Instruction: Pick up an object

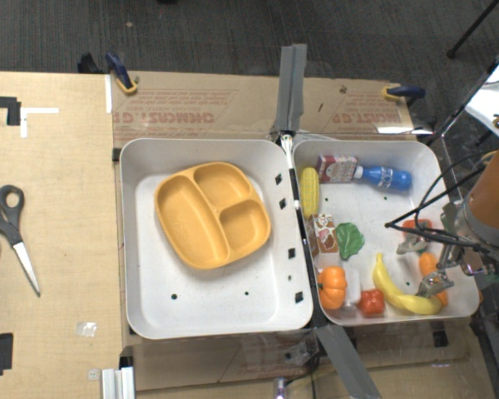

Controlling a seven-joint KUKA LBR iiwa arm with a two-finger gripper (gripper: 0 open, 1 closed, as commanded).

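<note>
While the gripper [430,274] hangs low over the right bin's [374,151] right side, its two metal fingers stand apart with nothing seen between them; one tip sits near the banana's [399,293] right end, the other higher, by a small orange piece [428,263]. Whether either tip touches anything cannot be told.

Counted, the right bin holds one banana curving along the lower right, one corn cob [309,190] upright against the left wall, one bottle [384,176] with a blue end lying along the top beside one red-and-white carton [337,169], one green leafy piece [349,239] near the middle, one small brown packet [323,233] just left of it, one orange pumpkin-like fruit [332,286] at the lower left, and one red piece [371,302] between that fruit and the banana. A second orange bit [416,224] shows near the right wall, partly hidden by cables.

Beside it, the left bin [150,306] holds one yellow plate [213,214] with three compartments, tilted off square.

Outside the bins, cardboard [183,115] lies behind them with two blue clamps [121,71], and one pair of scissors [15,233] lies on the bench [50,173] at far left.
</note>
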